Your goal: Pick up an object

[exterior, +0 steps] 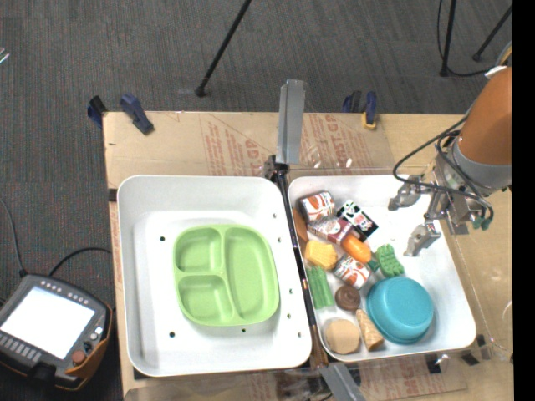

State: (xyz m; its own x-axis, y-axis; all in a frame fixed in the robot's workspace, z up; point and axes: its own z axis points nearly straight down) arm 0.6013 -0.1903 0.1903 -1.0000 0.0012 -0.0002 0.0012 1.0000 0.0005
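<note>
The gripper [417, 217], its 2 fingers spread apart and holding nothing, hangs at the frame's right over the right bin [464, 312], with the green toy brick [388, 260], the nearest pickable object, just below-left.

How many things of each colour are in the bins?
Counting by main colour, as best I can tell:
Green: 3, the tray, a block, a long piece
Blue: 1, the bowl
Orange: 1
Yellow: 1
Tan or brown: 3
Red and white packs: 3
Black and white: 1
Total: 13
</note>
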